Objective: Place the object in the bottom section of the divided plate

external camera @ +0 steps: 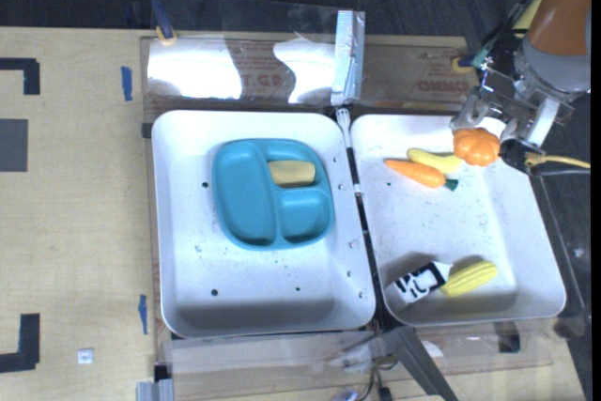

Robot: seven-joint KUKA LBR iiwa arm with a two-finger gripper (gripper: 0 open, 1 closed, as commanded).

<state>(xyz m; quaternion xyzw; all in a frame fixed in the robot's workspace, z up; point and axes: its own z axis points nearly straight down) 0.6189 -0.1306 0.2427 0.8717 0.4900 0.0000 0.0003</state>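
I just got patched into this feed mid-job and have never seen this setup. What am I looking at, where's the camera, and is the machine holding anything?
One camera looks down at a slant on a bench with two shallow white bins. The grey arm with an orange band enters from the picture's right; its gripper hangs over the right bin's far corner, beside a small orange pumpkin. Whether it grips the pumpkin isn't clear. Near it lie an orange carrot and a yellow squash-like piece; nearer the camera, a yellow corn cob and a black-and-white packet. The left bin holds a blue divided plate with a tan bread-like piece in its upper-right section.
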